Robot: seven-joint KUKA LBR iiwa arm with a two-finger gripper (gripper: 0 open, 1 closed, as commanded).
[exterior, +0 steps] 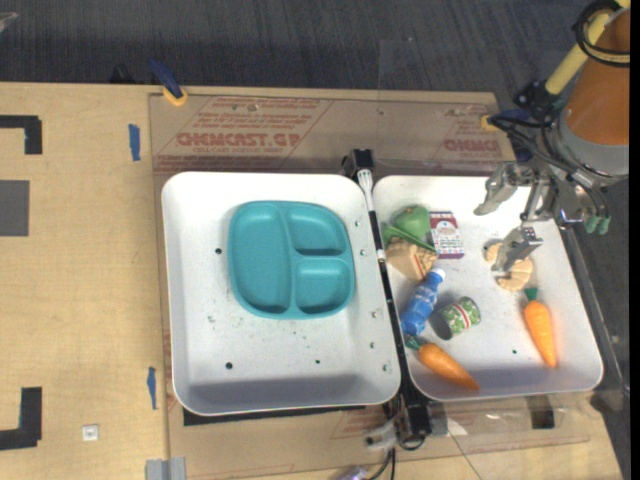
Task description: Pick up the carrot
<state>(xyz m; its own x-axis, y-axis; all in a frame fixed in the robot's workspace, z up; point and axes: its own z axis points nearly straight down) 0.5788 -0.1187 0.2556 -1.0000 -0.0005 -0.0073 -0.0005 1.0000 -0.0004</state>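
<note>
Lowest in the right bin (585, 363), one carrot (446, 364) lies at six o'clock, another carrot (540, 332) at four. Gripper (517, 251) fingers hang apart over a tan piece (512, 275). A teal tray (292, 258) sits in the left bin (190, 298), on a wooden bench (80, 298).

I see smooth, glossy plastic on both carrots (540, 331), matt teal plastic on the tray (292, 258), speckled white plastic on the bins (190, 298), and pale bare wood on the desk (80, 298).
</note>
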